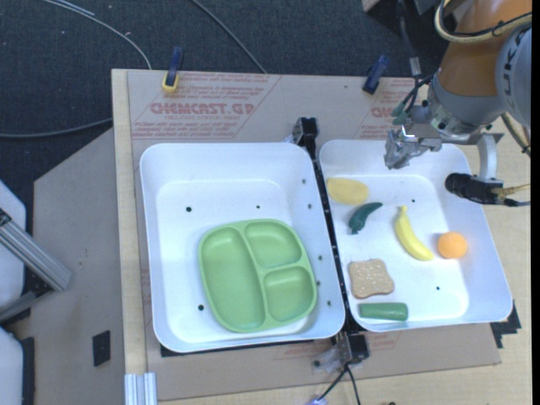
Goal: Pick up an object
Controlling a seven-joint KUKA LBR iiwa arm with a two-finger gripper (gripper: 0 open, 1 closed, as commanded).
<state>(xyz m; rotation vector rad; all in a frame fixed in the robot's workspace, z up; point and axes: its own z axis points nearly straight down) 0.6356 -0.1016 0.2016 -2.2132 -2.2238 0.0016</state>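
The hand [403, 153] hangs over the far end of the right bin [481, 302]; if it is spread or pressed together, one cannot tell. Nearest lies a yellow lemon-like piece [347, 191], probably light, stiff, smooth plastic; gripping across its narrow middle seems safest.

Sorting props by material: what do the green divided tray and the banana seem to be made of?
The green divided tray looks like molded plastic, matte with a soft sheen: uniform colour, rounded compartment walls. The banana is probably a plastic toy: even yellow, smooth and unblemished; whether it is hard or soft is unclear.
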